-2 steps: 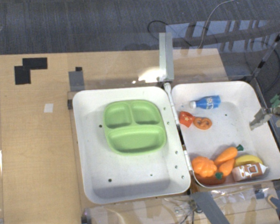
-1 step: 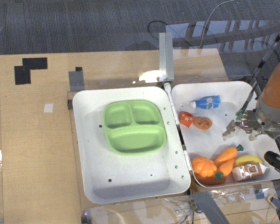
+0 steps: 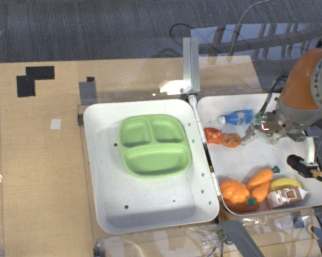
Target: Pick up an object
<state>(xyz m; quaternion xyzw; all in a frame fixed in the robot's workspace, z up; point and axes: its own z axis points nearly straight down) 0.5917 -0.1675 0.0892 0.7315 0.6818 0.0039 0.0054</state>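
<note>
My gripper (image 3: pixel 254 128) reaches in from the right over the upper half of the right bin (image 3: pixel 264 158), below the orange band of the arm (image 3: pixel 303 87). Its tip lies just right of a red and orange toy food piece (image 3: pixel 220 138) and just below a small blue bottle (image 3: pixel 237 118) lying on its side. Nothing can be seen in its grasp. Along the bin's front edge lie an orange pepper (image 3: pixel 235 191), a carrot (image 3: pixel 260 179), a yellow banana (image 3: pixel 285 184) and a brown-and-white carton (image 3: pixel 286 197).
The left bin (image 3: pixel 112 208) holds a green divided plate (image 3: pixel 153 145). A metal post (image 3: pixel 191 61) rises behind the wall where the two bins meet. A black cable end (image 3: pixel 300 165) hangs by the right bin's right rim.
</note>
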